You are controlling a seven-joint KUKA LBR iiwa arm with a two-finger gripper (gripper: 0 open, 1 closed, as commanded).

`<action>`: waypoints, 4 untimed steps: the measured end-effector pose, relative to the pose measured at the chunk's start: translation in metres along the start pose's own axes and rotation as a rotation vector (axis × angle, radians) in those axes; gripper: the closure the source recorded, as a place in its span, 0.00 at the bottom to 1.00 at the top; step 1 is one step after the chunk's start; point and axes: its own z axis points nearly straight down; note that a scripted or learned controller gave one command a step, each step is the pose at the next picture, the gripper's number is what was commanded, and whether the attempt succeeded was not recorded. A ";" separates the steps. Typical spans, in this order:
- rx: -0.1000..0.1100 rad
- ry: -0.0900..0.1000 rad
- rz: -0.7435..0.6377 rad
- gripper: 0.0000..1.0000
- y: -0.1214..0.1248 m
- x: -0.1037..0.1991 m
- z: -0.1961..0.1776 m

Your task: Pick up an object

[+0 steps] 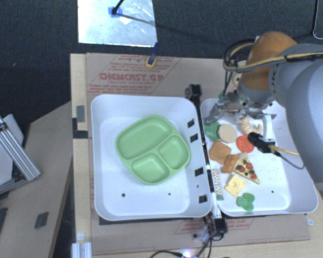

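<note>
Dark carpet surrounds a counter (124, 71) with two white bins. Toy food clusters in the right bin (290, 198), where the end effector (241, 107) hovers, grip state unclear. Crowded pieces like the pizza slice (246, 169) could cause a missed grasp.

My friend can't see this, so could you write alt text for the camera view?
A grey robot arm reaches from the right over the right bin, which holds toy foods including a pizza slice. The left bin holds a green divided plate.
</note>
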 end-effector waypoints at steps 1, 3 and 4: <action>-0.005 0.000 -0.001 1.00 0.001 0.000 -0.013; -0.009 -0.001 -0.001 1.00 0.002 -0.002 -0.123; -0.004 0.000 -0.002 1.00 0.003 -0.002 -0.142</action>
